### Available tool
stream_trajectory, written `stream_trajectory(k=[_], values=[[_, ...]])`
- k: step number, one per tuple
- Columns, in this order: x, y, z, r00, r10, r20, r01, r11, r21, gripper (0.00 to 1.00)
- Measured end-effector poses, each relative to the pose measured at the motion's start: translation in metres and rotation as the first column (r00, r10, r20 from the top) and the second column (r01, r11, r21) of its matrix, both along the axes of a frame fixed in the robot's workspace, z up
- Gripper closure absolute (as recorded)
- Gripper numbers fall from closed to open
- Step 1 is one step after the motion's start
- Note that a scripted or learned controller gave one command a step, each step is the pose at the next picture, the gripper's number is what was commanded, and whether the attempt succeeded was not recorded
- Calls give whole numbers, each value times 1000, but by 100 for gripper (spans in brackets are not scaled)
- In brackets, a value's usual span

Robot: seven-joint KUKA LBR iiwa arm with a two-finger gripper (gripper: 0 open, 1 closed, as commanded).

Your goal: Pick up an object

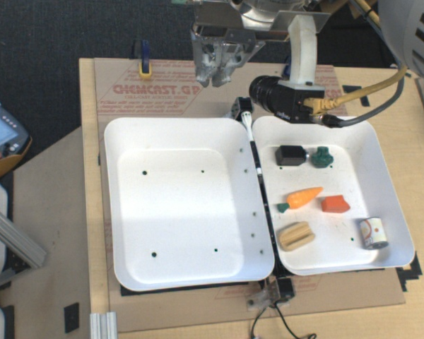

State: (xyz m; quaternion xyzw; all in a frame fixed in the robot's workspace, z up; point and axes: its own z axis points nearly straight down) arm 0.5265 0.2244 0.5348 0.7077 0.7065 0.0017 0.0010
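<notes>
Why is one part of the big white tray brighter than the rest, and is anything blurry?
In the camera view, light falls unevenly on the left bin: its far half looks greyer, its near half bright white. The gripper near the top edge looks slightly soft, while the toy carrot and the little can in the right bin look sharp.
</notes>
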Motion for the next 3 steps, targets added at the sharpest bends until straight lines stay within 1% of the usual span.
stream_trajectory(k=[1, 2, 3], values=[[-29, -17, -192, 1000, -1, -23, 1, 1000, -9, 100], [-49, -27, -258, 1000, 0, -13, 0, 1000, -4, 100], [-23, -35, -116, 1000, 2, 14, -2, 1000, 5, 100]])
